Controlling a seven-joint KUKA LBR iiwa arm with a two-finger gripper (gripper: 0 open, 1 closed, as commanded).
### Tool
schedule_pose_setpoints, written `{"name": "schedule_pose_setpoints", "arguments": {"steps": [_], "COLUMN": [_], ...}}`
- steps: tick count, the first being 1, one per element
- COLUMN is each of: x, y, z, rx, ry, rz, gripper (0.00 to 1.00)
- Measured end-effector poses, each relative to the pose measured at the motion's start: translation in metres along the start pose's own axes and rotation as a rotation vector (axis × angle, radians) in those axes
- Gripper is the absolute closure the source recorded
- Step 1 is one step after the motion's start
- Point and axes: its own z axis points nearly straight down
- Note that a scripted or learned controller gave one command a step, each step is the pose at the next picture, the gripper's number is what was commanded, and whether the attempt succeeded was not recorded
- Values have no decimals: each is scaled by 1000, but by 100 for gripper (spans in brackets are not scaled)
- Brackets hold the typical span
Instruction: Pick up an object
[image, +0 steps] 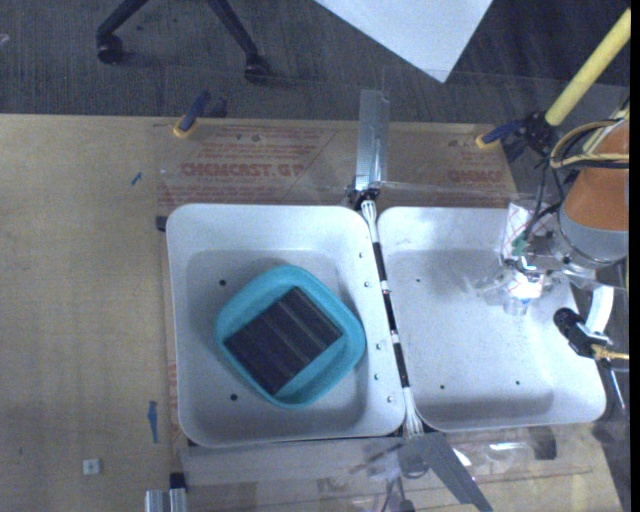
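- The gripper (520, 288) hangs low over the far-right part of the right bin (450, 380), just under the orange-banded arm (598, 205). It blurs against the white floor, so I cannot tell whether it is released or clenched, and I see nothing held in it.
- The one thing worth picking, the teal dish (343, 322), sits well apart from the gripper. It is across the seam (386, 300) in the left bin (200, 240), toward the view's left and a little nearer the camera than the gripper.
- Risk one: a close from this spot likely catches only bin floor, because the dish is a whole bin away.
- Risk two: on the way over, a gripper kept this low could clip the raised rims at the seam. It would need lifting first.
- Risk three: the dish looks wide and smooth, with sloping walls, so a grab across its body may slip off. An edge grab is my guess at the better bet.
- Risk four: the dark ridged block (282, 338) lies inside the dish. Tilt the dish on the lift and that block may slide out.
- The count: one arm, one gripper, two white bins, one teal dish and one dark ridged block.
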Motion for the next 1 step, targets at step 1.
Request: {"name": "schedule_pose_setpoints", "arguments": {"steps": [1], "x": [42], "y": [49], "z": [-73], "rx": [-4], "ry": [-9], "rz": [-143], "gripper": [100]}}
